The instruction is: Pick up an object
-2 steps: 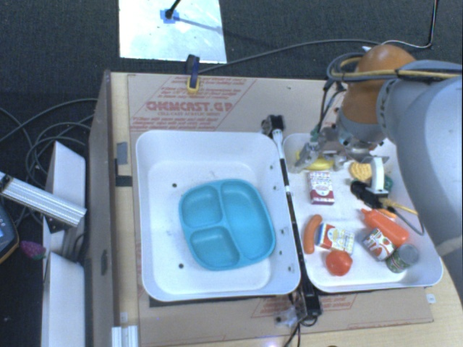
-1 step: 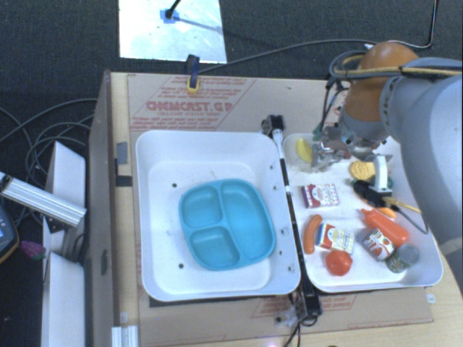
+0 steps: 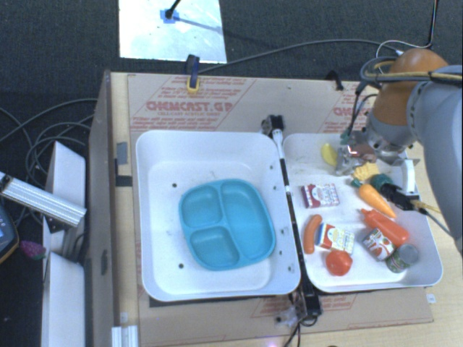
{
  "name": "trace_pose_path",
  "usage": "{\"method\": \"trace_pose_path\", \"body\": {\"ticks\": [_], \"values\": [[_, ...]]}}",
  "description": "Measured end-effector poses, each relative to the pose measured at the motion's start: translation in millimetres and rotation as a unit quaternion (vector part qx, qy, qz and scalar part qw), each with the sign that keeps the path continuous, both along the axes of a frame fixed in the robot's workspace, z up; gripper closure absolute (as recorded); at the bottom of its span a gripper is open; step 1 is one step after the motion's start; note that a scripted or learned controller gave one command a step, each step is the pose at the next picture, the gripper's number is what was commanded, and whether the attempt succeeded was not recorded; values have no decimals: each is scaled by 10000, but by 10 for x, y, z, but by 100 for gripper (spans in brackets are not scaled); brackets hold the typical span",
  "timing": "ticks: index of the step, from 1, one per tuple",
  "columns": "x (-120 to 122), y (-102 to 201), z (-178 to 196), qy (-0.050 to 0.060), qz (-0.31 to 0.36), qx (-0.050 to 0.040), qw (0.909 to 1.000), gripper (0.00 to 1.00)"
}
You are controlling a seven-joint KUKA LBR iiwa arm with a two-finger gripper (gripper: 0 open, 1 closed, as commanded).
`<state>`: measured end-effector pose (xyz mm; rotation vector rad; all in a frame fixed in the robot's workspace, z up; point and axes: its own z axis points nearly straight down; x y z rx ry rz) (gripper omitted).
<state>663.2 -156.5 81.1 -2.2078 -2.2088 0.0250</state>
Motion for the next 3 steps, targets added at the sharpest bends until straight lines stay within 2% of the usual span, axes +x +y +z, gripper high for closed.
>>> {"method": "trace_pose_path", "body": {"ticks": [1,2,3], "values": [[64,-495,704,-151,7,-24,9999,100],[61,-485,693,-141,13,-18,9999,0],[59,-223,182,-134,20,-12,9999,0]]}}
